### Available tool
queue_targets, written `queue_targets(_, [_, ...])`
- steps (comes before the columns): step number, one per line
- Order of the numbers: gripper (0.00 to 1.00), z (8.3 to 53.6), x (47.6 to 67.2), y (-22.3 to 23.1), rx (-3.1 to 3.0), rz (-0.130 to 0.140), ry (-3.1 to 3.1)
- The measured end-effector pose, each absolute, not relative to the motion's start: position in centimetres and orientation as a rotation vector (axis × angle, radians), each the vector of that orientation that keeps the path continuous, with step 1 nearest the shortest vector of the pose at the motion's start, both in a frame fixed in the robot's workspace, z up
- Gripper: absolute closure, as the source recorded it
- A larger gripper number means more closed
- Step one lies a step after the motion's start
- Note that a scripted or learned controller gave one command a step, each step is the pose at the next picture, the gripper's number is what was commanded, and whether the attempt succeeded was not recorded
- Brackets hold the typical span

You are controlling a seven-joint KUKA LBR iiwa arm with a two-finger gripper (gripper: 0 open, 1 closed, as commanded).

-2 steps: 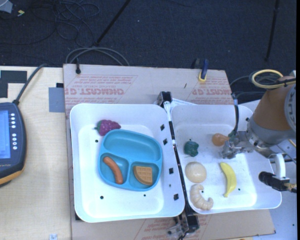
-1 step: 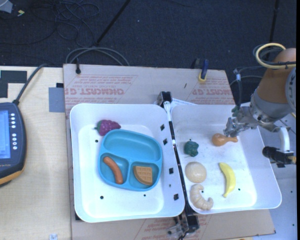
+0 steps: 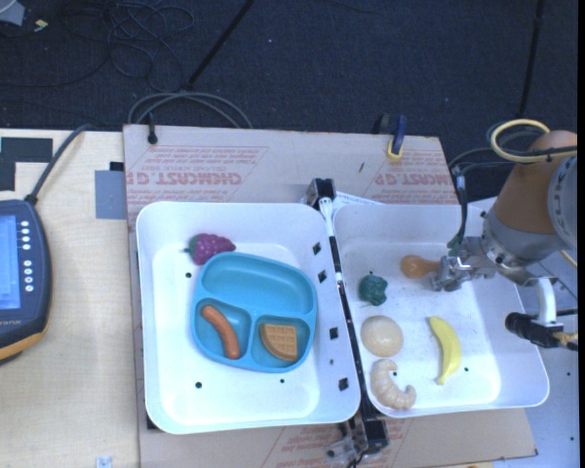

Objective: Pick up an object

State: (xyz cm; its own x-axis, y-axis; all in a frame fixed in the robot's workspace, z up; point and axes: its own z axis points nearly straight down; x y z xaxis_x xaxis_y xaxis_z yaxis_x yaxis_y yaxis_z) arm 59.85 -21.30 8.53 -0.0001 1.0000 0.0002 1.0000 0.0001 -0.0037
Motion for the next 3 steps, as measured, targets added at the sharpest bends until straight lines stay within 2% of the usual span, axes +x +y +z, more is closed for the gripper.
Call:
queue_targets(1, [1.0, 10.5, 60.3, -21.4, -2.221, 0.0, -2.221])
queue_targets(2, [1.0, 8.7, 60.1, -21.2, -2.218, 0.003, -2.221])
queue_targets(3, [1.0, 10.7, 59.8, -21.3, -2.223, 0.001, -2.219])
